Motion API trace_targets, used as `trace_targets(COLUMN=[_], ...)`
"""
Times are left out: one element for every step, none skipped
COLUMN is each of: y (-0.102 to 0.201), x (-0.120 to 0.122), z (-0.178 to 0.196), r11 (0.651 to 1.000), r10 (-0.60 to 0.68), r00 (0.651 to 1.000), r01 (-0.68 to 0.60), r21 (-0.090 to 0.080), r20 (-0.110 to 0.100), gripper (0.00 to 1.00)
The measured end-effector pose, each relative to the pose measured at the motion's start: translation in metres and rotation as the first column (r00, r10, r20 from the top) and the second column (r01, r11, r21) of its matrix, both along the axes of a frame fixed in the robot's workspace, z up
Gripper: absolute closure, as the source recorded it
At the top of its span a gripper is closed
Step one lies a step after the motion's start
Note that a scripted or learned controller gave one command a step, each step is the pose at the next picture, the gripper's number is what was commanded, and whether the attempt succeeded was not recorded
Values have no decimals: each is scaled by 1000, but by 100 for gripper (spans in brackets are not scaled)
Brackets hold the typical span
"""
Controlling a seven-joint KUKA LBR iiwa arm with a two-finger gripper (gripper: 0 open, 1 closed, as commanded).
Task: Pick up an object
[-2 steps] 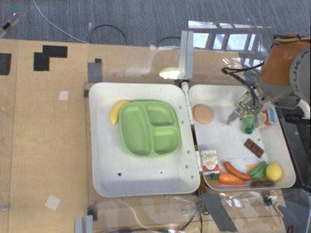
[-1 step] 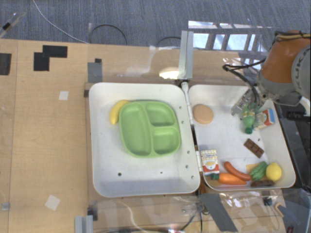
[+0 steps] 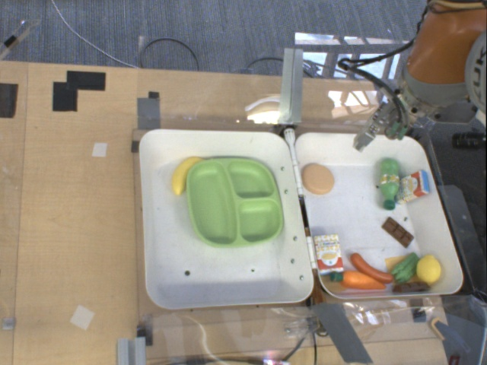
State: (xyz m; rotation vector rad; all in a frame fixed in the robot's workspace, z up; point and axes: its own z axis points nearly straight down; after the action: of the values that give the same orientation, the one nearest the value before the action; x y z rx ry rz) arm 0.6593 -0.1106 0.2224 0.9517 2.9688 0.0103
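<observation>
Half the banana (image 3: 181, 175) hides from you under the green divided plate (image 3: 233, 201) in the left bin (image 3: 163, 280). Your gripper (image 3: 378, 130) hangs over the right bin's (image 3: 450, 238) far rim, seemingly carrying nothing; its grip state you cannot tell.

— Any writing you can read?
— None. The small white-and-red carton (image 3: 327, 251) and the red, white and blue packet (image 3: 418, 185) carry print, but it is too small to make out.
</observation>
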Motion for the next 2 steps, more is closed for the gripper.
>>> trace_targets(y=[-96, -25], x=[-25, -50], z=[2, -62], r11=[985, 981], r10=[175, -192], r00=[984, 981], r01=[-175, 192], r21=[-6, 3], r20=[-15, -22], gripper=[100, 100])
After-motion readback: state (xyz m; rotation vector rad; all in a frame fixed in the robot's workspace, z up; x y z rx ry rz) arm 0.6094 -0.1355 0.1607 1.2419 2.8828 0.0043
